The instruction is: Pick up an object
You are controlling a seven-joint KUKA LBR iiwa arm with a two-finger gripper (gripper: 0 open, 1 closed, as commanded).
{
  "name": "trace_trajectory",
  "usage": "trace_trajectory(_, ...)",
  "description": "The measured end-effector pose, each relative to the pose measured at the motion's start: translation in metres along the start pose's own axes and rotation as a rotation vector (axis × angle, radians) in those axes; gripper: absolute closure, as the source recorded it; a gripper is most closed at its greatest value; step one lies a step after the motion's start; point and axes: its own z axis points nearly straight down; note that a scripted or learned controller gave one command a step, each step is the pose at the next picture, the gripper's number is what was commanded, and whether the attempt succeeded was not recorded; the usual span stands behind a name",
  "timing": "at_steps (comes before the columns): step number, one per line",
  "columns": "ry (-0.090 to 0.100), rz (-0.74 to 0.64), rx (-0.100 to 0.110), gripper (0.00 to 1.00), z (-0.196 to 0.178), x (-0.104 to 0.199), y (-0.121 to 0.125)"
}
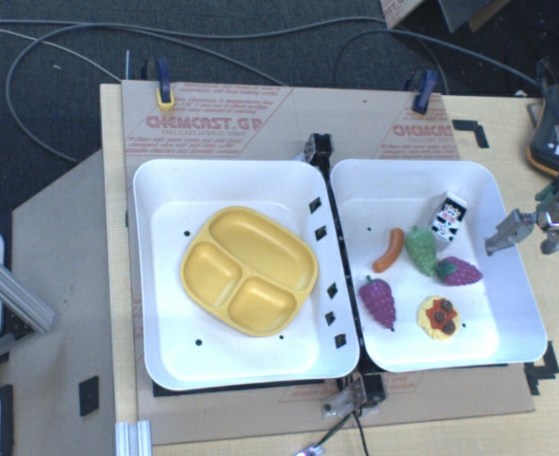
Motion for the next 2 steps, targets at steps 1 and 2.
trace_trajectory(1,0.002,0.001,0.004,0.00,0.050,-0.002,-0.010)
trace_trajectory(2,0.003,0.000,0.005,0.00,0.093,-0.001,-0.005)
